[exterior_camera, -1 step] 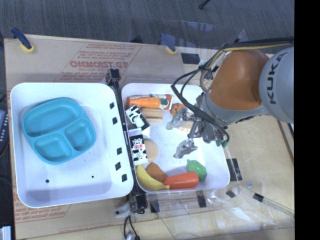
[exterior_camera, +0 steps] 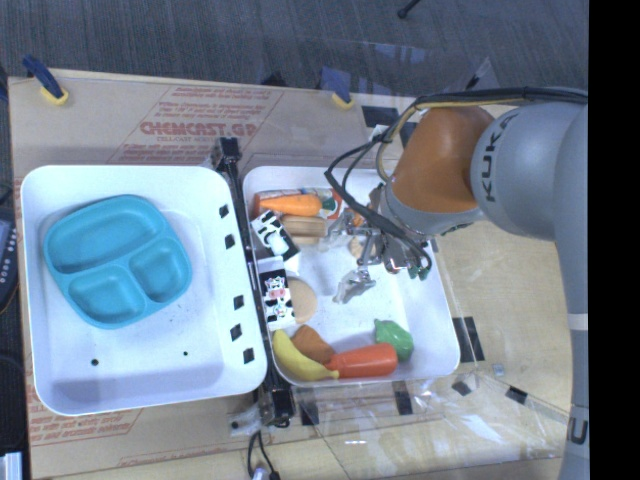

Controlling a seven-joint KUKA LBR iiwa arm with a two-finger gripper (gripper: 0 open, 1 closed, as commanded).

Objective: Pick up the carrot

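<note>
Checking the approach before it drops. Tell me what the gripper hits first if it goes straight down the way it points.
Most likely bare bin floor. The gripper hangs over an open patch of the right bin, apart from the carrot at the far end. Depth is hard to judge from this slanted view.

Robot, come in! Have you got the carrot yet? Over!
Gripper over the right bin, nothing between its fingers. Carrot lying at the bin's far edge, untouched. Bread roll right beside it.
</note>
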